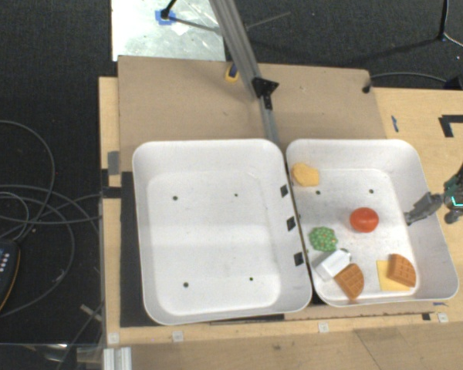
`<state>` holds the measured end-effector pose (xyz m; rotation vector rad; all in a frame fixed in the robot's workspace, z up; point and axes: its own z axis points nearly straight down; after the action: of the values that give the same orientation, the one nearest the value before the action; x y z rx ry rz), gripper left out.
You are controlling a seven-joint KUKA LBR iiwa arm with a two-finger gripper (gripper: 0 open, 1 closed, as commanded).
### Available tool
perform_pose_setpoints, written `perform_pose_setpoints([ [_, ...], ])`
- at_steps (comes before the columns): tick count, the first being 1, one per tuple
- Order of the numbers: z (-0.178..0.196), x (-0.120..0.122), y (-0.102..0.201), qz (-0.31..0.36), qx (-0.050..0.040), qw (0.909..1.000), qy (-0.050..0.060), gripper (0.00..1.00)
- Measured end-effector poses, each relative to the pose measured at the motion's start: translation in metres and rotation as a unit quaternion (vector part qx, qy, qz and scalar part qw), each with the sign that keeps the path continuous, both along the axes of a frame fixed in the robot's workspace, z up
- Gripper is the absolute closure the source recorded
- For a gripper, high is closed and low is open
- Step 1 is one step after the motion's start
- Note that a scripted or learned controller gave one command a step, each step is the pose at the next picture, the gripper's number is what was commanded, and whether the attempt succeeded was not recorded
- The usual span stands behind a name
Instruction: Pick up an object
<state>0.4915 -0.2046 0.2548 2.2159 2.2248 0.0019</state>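
The pincer (418, 210) sits at the right rim of the right bin (417, 164), at the far right of the view, with its dark tip reaching just over that rim; whether it is apart or together cannot be told at this size, and nothing is seen clamped in it. All loose objects lie inside the right bin. A red ball (363, 220) rests near the bin's centre, left of the pincer and apart from it. A yellow piece (306, 176) lies in the bin's upper left corner, close to the left wall. A green piece (322, 239) lies below and left of the red ball. Just below the green piece is a white block (332, 264), touching a brown waffle (350, 280) at the bin's lower edge. A second waffle (401, 270) lies in the lower right corner, on top of a yellow slab (387, 277). The left bin (208, 230) adjoins the right bin's left wall, joined by three dark clips (291, 223). A grey pole (239, 41) slants from above down toward the seam between the bins.
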Motion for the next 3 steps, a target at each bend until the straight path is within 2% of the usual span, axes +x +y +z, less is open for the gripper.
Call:
perform_pose_setpoints([
  [1,-0.05,0.01,-0.003,-0.002,0.0004,1.0,0.002,0.0],
  [3,-0.164,0.004,-0.003,-0.002,0.001,1.0,0.003,0.0],
])
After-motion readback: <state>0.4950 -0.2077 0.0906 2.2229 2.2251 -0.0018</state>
